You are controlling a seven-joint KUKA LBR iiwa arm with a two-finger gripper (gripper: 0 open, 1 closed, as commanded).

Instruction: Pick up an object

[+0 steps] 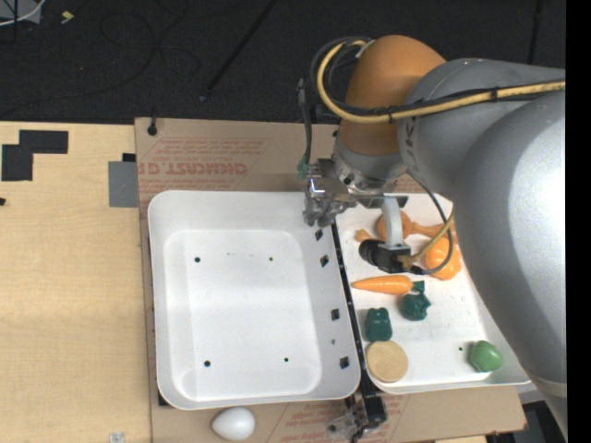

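- An egg (233, 423) lies on the table (65, 293), just outside the near rim of the left bin (155, 293). It is well apart from everything else.
- At the near-left of the right bin (443, 332) sits a tan disc (387, 361). A green ball (484, 356) rests at the near-right, close to the arm (517, 229).
- Two dark green pieces (377, 322) come next, one just beyond the disc and the other to its right. Their shapes are too small to make out.
- The carrot (381, 285) lies on its side just beyond them, in the middle of the right bin, with its tip pointing left.
  - It is the likeliest thing to pick.
  - It looks like a light, stiff, smooth toy that could slip or roll.
  - A hold across its thicker right half looks safest.
- An orange thing (445, 253) curves beyond the carrot. The arm partly covers it, so I cannot name it.
- The gripper (320, 206) hangs farthest, over the far end of the wall between the two bins, well apart from the carrot. It is dark and cluttered there, so I cannot tell whether it is wide or narrow.
- The arm hides the right bin's far-right corner.
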